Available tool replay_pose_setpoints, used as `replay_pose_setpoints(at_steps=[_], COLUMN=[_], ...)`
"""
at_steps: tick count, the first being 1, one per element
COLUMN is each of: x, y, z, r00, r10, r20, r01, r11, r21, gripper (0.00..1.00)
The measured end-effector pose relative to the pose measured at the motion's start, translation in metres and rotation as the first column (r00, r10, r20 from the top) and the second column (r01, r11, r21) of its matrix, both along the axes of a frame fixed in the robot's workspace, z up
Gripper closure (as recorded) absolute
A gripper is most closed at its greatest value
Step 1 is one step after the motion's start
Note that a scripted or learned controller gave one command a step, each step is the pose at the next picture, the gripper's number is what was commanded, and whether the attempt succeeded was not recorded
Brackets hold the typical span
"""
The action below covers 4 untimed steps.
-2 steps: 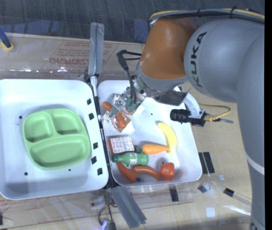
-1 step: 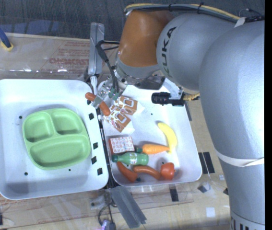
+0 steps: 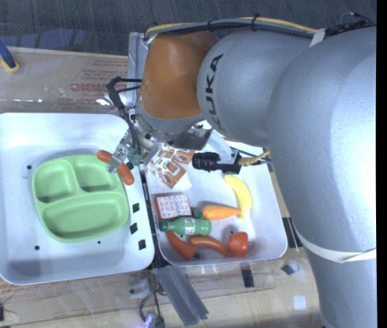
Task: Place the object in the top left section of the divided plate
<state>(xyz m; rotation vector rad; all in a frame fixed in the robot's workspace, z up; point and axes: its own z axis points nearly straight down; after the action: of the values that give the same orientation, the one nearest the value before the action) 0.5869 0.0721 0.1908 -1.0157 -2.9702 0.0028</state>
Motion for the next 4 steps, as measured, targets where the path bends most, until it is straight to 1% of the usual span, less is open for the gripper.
replay_pose_setpoints(at_steps=[1,2,3,4], x=[0.035,-0.010,-0.087,-0.019], y=[0.072,0.090,0.068,0.085], z=[-0.043,-0.071,-0.088,-0.055], r00=[0.929,0.701,0.570,0.556], r10=[0.370,0.713,0.821,0.831], r20=[0.002,0.001,0.043,0.003], r01=[-0.370,-0.713,-0.821,-0.831], r11=[0.929,0.701,0.571,0.556], r21=[0.001,0.002,-0.019,0.001], gripper=[1.00,1.00,1.00,1.00])
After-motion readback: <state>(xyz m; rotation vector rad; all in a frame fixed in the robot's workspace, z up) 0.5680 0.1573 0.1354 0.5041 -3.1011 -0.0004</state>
